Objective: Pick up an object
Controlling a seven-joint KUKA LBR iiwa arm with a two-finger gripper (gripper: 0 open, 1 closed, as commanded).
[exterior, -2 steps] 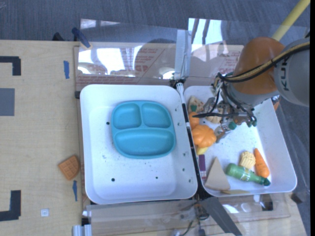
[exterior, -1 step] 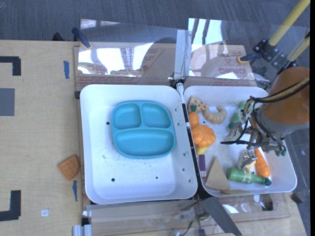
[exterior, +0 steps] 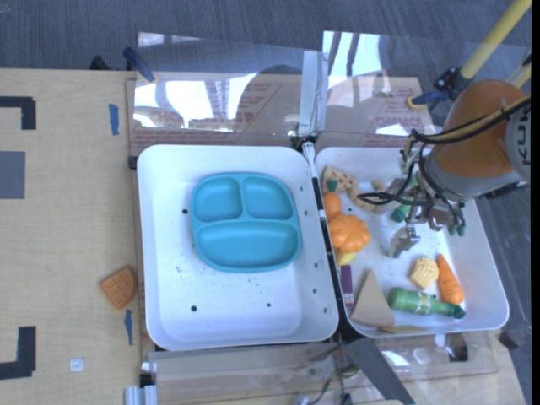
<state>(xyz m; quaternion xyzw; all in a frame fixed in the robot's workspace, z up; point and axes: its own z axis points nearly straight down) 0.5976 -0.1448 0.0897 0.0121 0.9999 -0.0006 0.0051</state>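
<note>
Yellow corn just below pincer; right bin | pincer state: cannot tell

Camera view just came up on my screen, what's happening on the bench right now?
The grey arm's two-finger gripper hangs low over the right white bin, above a bare patch among the toy food. Near it lie a yellow corn piece, an orange carrot, a green bottle, a tan wedge and an orange pepper-like toy. Nothing shows between its fingers. The left white bin holds a blue divided plate.
</note>
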